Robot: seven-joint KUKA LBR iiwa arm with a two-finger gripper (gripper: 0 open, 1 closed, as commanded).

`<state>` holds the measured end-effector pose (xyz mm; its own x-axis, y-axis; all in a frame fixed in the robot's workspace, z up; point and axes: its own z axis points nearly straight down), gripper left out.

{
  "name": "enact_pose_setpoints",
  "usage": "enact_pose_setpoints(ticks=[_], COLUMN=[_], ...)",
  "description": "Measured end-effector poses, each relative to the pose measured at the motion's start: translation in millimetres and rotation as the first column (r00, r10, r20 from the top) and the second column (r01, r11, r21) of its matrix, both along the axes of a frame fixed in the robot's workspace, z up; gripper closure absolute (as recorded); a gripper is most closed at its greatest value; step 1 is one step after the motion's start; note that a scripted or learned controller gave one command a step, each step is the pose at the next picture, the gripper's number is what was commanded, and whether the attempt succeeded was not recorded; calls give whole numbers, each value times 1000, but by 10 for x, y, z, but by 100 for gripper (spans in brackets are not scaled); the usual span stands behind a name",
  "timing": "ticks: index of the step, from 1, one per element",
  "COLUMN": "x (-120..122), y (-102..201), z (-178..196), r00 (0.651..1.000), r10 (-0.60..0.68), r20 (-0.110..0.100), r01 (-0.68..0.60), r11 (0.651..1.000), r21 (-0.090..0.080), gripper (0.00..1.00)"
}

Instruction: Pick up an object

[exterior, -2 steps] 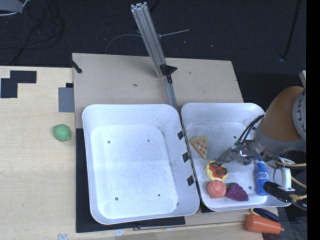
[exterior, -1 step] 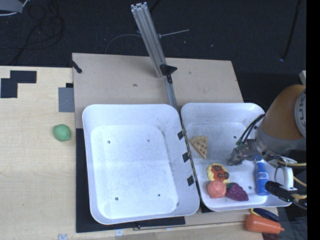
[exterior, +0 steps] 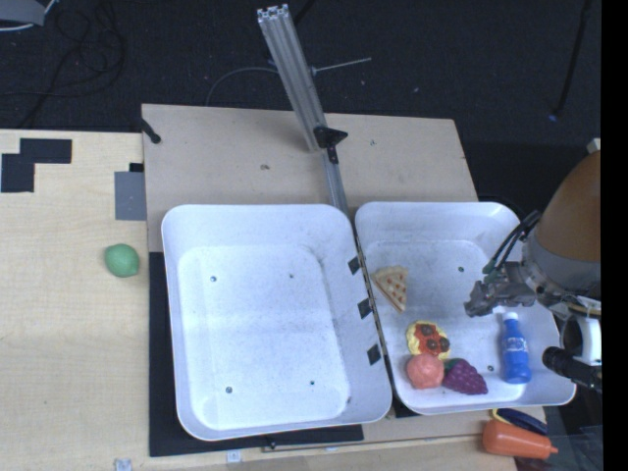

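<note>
Gripper [exterior: 481, 300] sits low in the right bin [exterior: 432, 226], fingers' opening not discernible and nothing visibly held, with the blue bottle [exterior: 513, 346] just beside it toward the front rim and the waffle wedge [exterior: 392, 287] well apart leftward.

Bench [exterior: 78, 361]: two white bins [exterior: 260, 322] side by side, green ball [exterior: 123, 260] left, orange object [exterior: 517, 441], possibly carrot, front right.

Pale wooden bench [exterior: 59, 361] under a tan board [exterior: 294, 160], dark cable-strewn floor [exterior: 147, 47] behind, slanted aluminium rail [exterior: 294, 77].
</note>
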<state>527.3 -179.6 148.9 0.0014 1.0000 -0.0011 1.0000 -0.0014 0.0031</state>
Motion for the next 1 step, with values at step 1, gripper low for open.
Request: enact_pose_setpoints(ticks=[1], x=[-18], y=[17], z=[421], r00=[1000], r10=[1], r20=[0], r01=[-1], r11=[1000], r21=[0], gripper=[100])
